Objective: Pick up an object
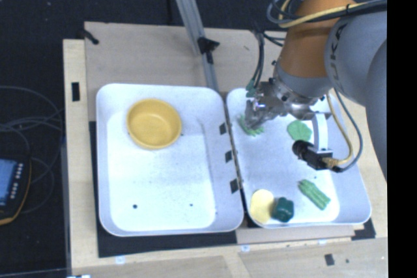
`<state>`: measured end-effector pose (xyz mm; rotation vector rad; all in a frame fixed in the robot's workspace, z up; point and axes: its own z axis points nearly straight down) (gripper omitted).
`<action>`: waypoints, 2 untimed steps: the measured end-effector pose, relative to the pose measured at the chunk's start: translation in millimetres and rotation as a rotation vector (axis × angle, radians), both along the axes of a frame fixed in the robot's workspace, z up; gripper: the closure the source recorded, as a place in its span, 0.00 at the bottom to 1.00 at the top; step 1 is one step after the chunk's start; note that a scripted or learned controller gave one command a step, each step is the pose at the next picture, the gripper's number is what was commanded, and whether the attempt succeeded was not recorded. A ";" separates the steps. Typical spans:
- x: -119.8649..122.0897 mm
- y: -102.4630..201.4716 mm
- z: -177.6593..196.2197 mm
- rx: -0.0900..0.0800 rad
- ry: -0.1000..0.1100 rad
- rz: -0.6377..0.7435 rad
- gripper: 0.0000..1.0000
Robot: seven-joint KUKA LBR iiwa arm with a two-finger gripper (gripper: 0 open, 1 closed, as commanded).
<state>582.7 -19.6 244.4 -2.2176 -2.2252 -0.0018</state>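
End effector [255,115] (finger state unclear) sits over a small pale-green ridged object [251,127].

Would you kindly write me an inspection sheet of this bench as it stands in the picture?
Surface: light wooden bench bearing two shallow white bins, left bin and right bin.
Job's things: round yellow bowl in left bin; in right bin a pale green piece under the claw, flat green piece, ridged green block, pale yellow disc touching a dark teal block.
Clutter: nothing seen.
Grippers: claw low over the right bin's near-left corner; finger state unclear.
Cables: dark cables loop beside the wrist.
Surroundings: grey metal pole; black floor.
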 end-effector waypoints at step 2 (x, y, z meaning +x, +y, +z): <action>47.2 106.3 1.1 -0.001 0.000 0.000 1.00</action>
